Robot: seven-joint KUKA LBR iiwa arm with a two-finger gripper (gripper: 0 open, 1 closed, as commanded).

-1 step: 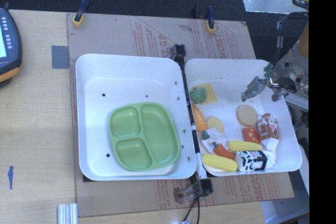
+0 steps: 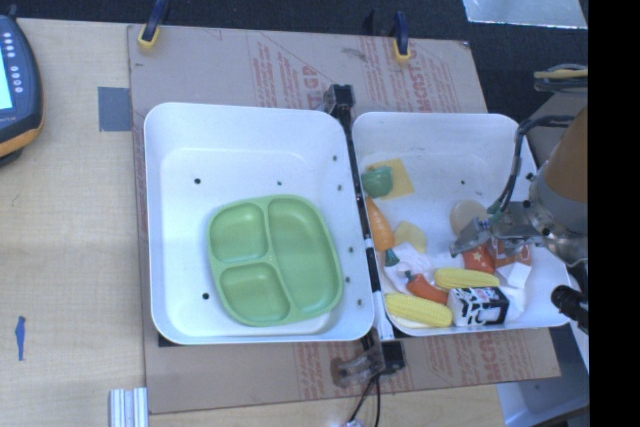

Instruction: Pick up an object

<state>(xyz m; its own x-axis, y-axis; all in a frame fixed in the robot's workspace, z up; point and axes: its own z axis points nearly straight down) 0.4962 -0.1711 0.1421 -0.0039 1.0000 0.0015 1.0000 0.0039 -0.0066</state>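
The gripper [image 2: 478, 237] hangs low over the right white plastic bin [image 2: 440, 127], above a red toy piece [image 2: 480, 261] among 2 yellow toy corn cobs [image 2: 418, 310]; whether it grips anything, I cannot tell. The left white bin [image 2: 180, 130] holds a green 3-compartment plate [image 2: 275, 260].

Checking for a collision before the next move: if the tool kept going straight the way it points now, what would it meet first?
The tool points left and slightly down inside the right bin. Continuing that way, it would probably meet the corn cob or the red piece beside it first; depth is unclear from above.
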